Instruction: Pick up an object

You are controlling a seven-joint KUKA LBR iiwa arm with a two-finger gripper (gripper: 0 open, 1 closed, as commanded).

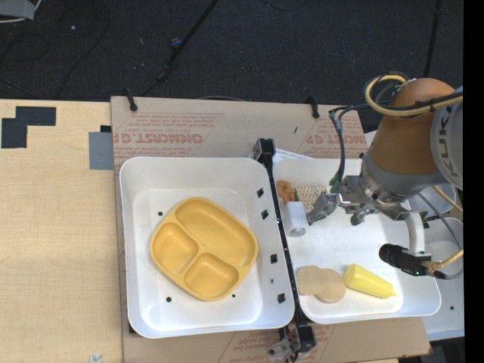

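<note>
Camera view, from above at a slant. Two shallow white bins sit side by side on the table (53, 225), on a sheet of printed cardboard (197, 131).

Left bin (140, 191): one yellow divided tray (203, 247), three compartments, lying flat near the middle.

Right bin (423, 301): a yellow wedge-shaped object (368, 282) near the front edge, lying on its side. Just left of it, touching or nearly so, a pair of tan round discs (321, 283), overlapping. Toward the back left corner, a small white cylinder (294, 219) stands close to the divider, with a small orange-brown piece (286, 191) and a speckled tan piece (308, 195) behind it.

The arm (412, 138) reaches in from the right, orange band above the wrist, cables looped over it. The gripper (324, 207) sits low over the back of the right bin, just beside the white cylinder. Whether it is spread or closed, I cannot tell from here; nothing is seen gripped in it.
</note>
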